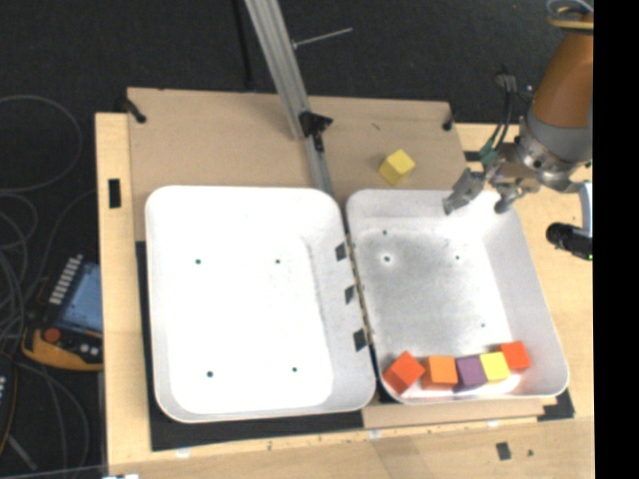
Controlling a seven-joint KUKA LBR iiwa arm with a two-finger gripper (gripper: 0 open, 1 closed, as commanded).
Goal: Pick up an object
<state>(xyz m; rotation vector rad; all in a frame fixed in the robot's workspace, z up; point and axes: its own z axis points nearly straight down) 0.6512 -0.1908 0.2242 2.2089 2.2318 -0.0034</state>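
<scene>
Gripper (482,194) hangs with jaws spread and nothing between them. The row of small cubes (458,369) sits well below the jaws, along the right bin's (449,267) near wall. They look light and rigid; I'd pinch the red cube (404,370) across flat faces.

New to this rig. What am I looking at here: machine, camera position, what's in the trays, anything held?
One fixed camera looks down at a slant on a wooden bench. The grey arm with an orange band is a KUKA iiwa robot reaching in from the right; its two-finger gripper hangs over the far edge of the right bin, with nothing between its fingers. Five blocks sit in a row along that bin's near wall: two orange, a purple, a yellow and a red-orange one. A yellow cube lies on the bench beyond the bins. The left bin sits beside it.
</scene>
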